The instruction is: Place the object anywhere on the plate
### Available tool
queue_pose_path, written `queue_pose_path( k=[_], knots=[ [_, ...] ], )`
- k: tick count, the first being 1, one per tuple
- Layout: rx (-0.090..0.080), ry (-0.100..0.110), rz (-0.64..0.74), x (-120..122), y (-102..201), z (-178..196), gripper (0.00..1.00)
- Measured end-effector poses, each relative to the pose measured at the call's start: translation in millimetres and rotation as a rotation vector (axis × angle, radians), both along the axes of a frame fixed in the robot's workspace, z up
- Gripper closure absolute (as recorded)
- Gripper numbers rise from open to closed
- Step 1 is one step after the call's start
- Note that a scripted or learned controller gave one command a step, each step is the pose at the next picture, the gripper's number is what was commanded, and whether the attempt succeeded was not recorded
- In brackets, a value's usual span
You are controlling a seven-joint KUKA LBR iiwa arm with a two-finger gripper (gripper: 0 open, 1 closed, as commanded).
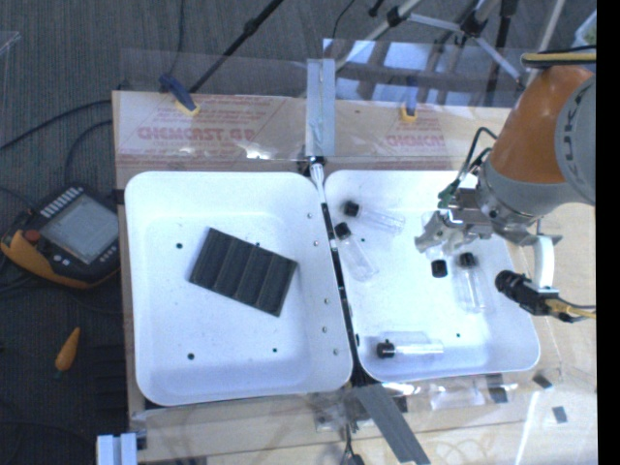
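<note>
I log: dark grey ridged rectangular plate [242, 271], lying flat in the left white bin [155, 211]. Clear plastic vials with black caps [409, 348], scattered in the right white bin [504, 352]. Gripper [448, 250] low over that bin; finger state I cannot tell.

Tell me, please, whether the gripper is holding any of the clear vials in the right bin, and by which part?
It cannot be told. The gripper hangs low over the right bin among the vials, and one black-capped vial lies just beside it.

Fixed overhead slant over both bins [232, 187]
</note>
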State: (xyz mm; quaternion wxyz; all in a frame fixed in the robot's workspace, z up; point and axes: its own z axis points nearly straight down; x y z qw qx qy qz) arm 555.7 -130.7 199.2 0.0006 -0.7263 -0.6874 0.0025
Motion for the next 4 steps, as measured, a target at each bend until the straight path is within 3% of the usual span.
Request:
queue_pose_path(
  k=[1, 2, 3, 4],
  knots=[
    [0.003, 0.001, -0.042, -16.4, 99.6, -7.9, 1.0],
    [0.005, 0.003, 0.311, -16.6, 179.2, -18.1, 1.0],
    [0.003, -0.001, 0.682, 27.0, 227.2, 54.4, 1.0],
    [0.005, 0.001, 0.63, 20.8, 321.2, 20.4, 1.0]
  ],
)
